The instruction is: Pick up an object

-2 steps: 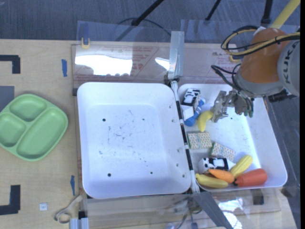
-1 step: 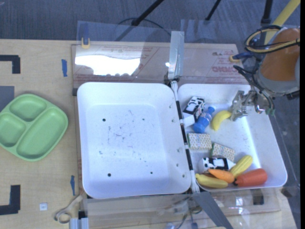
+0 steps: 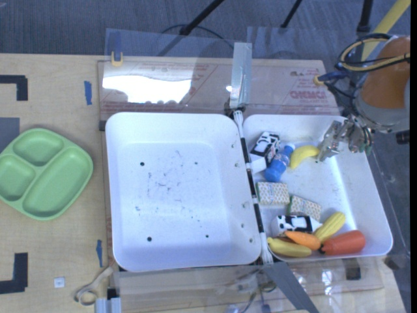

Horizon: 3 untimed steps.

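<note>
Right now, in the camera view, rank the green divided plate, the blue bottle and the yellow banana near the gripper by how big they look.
1. green divided plate, clearly largest.
2. and 3. yellow banana and blue bottle look about alike; too close to rank.

The grey KUKA arm with its orange band (image 3: 384, 83) reaches in from the right edge, wrist bent down and leftward (yellow and blue cables loop above it). Its metallic two-finger gripper (image 3: 331, 145) points down and to the left, low over the bench.
</note>
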Each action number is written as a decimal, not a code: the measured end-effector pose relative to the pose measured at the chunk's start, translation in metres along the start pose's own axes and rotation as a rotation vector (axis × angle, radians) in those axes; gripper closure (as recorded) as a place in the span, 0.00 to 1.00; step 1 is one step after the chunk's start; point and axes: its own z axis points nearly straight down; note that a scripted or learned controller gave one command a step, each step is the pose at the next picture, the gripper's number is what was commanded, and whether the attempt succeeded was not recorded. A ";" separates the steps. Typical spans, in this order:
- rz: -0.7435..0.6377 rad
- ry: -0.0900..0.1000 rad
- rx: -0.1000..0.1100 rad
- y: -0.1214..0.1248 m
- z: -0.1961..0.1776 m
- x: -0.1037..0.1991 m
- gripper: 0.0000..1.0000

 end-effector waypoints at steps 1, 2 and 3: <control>0.005 0.004 0.000 -0.007 0.000 0.034 1.00; 0.184 0.001 0.002 -0.003 -0.137 0.009 1.00; 0.184 0.003 0.002 -0.003 -0.137 0.009 0.00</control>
